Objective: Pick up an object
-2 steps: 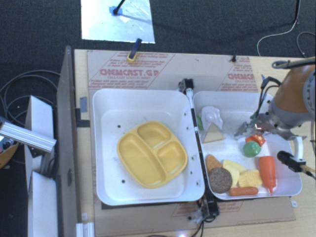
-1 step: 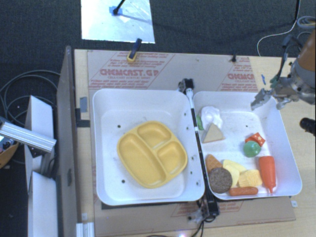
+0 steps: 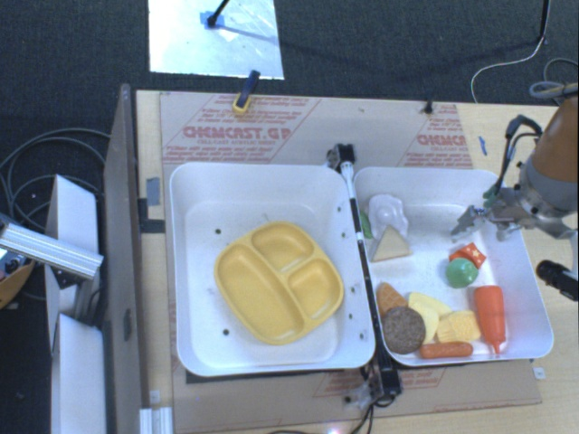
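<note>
Camera view: two white bins are being seen side by side on the surface (image 3: 298, 116). The left bin (image 3: 194, 197) is carrying a yellow divided tray (image 3: 279, 281), lying a little askew near its middle.

The right bin (image 3: 529, 319) is carrying a group of toy foods. A white item (image 3: 387, 212) is lying near the upper left, with a pale wedge (image 3: 391, 244) just below it, touching or nearly so. A green ball (image 3: 462, 273) is sitting right of centre, with a small red piece (image 3: 469, 254) at its upper edge. A carrot (image 3: 491, 317) is lying lengthwise near the right wall. Along the near wall a brown round patty (image 3: 403, 329) is being overlapped by a tan cookie (image 3: 391, 297) at its upper left; yellow pieces (image 3: 441, 316) are lying between patty and carrot, and a sausage (image 3: 445, 351) is lying just below them.

The arm (image 3: 554, 165) is being seen reaching in from the right, over the right bin's upper right part. The jaws (image 3: 484, 217) are being seen above the bare bin floor, up and right of the green ball, well apart from the wedge. Nothing is being shown between them. The two tips are appearing spread, the gap looking moderate to wide. No object is being held; all items are resting in the bin.
</note>
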Controlling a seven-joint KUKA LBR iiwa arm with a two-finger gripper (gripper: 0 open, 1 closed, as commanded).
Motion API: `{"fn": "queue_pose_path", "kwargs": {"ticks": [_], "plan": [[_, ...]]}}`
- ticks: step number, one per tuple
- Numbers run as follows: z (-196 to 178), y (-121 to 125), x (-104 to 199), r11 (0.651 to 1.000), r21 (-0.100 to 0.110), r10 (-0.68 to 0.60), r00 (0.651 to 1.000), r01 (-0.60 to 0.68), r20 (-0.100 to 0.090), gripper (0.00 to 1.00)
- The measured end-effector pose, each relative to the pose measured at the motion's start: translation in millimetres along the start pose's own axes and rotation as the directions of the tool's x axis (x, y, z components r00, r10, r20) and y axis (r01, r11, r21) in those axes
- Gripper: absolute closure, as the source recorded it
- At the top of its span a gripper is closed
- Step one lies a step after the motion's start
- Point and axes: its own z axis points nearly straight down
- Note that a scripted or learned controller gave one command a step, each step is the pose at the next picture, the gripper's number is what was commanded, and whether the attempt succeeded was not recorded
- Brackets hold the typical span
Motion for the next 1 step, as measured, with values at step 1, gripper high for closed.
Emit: {"fn": "queue_pose_path", "kwargs": {"ticks": [1], "plan": [[69.7, -16.3, 15.4, 1.000, -0.026, 0.000, 1.000, 0.001, 0.016, 0.00]]}}
